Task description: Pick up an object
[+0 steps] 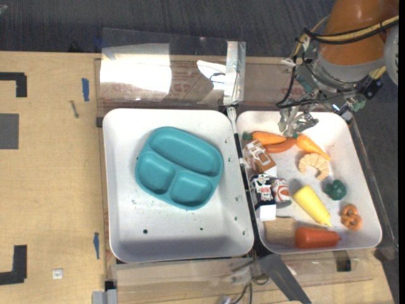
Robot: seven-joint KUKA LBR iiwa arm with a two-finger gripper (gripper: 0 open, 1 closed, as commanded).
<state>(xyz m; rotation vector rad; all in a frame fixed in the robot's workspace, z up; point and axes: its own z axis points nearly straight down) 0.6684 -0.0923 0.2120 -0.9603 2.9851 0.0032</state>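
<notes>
Well inside the right bin (364,163), a jumble of toy food lies scattered. At the far end, an orange carrot (273,139) lies crosswise, and just beside it a second orange piece (311,145) points toward the bin's right wall. Below those sits a pale shrimp-like piece (314,164), then a dark green lump (335,189), a yellow corn-shaped piece (311,204) lying at a slant, a small orange knobbly item (350,216), and a red piece (316,237) along the near wall. A tan cork-like block (279,227) rests next to the red piece, and printed cartons (261,158) stack along the left wall of that bin.

The gripper (293,123) hangs over the far end of the right bin, its tips just above the carrot and the second orange piece; whether its fingers are spread or closed cannot be told, and nothing shows between them.

The left bin (120,220) bears a teal divided tray (180,166), lying flat near its middle.
</notes>
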